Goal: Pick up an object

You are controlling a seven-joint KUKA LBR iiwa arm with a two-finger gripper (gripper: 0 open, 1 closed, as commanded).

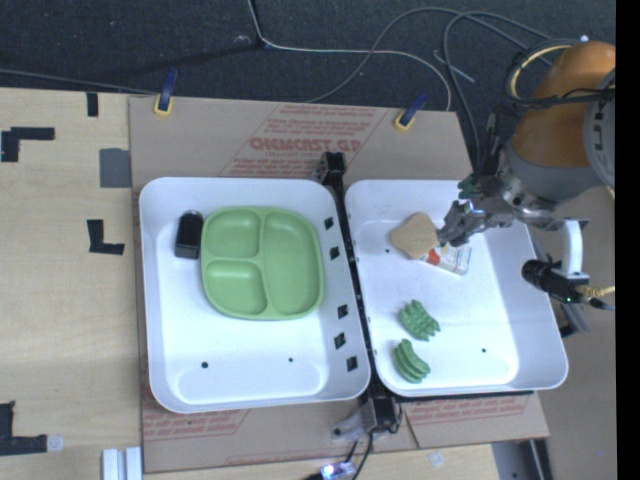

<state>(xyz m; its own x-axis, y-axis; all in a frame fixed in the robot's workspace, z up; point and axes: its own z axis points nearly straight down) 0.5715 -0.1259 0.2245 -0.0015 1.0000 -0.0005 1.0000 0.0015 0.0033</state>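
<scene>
We see the arm (560, 128) reaching in from the right, its gripper (458, 226) low over the upper part of the right bin (500, 368). The tip sits just beside a tan, rounded piece (413, 236) that looks like a cookie or a slice of bread, and right above a small clear packet with a red mark (447, 259). Whether the gripper is spread or closed, we cannot tell from this angle; nothing shows plainly in its grasp.

We judge the step in hand to be the descent onto a target, with the tan piece or the packet the likely choice. Both lie flat on the bin floor, touching or nearly touching each other, near the top left of that bin. Lower down in the same bin lie two green ridged toys (415, 340), well apart from the gripper. The left bin (165, 298) holds a green divided plate (263, 264) with a small black block (188, 235) just beside its left edge.

The next move, as we read it, calls for settling squarely over one item, closing firmly, then lifting straight up. The two pieces lie so close together that the grasp could catch an edge and slip.
</scene>
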